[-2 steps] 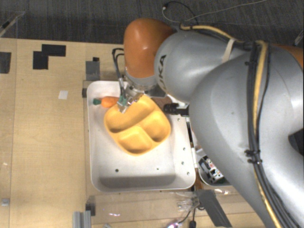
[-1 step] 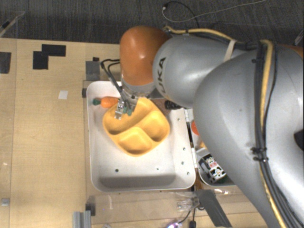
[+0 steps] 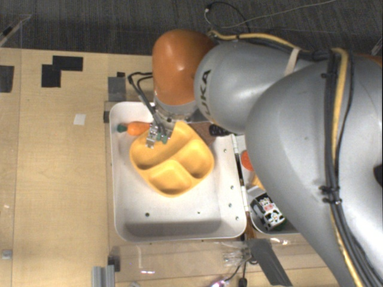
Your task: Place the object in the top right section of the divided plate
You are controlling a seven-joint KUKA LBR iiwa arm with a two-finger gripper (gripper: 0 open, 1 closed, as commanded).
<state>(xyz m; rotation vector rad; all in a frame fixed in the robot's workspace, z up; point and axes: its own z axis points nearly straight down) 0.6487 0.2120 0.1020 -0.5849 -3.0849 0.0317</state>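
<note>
Yellow divided plate [image 3: 173, 160] in left bin, small orange carrot [image 3: 136, 128] just beside its upper-left rim

**Bench surroundings**

Light wooden bench top [image 3: 54, 178] across the lower and left area, lit evenly. Beyond its far edge, dark grey ribbed carpet floor [image 3: 90, 11]. Black block markings [image 3: 60, 69] printed on the bench near that far edge, left of the bench's centre; a further black mark [image 3: 6, 78] at the bench's left edge. Small pale square label [image 3: 79, 119] on the wood, nearer than the block markings. Thin black cable [image 3: 281, 8] looping over the carpet, right of the markings.
</note>
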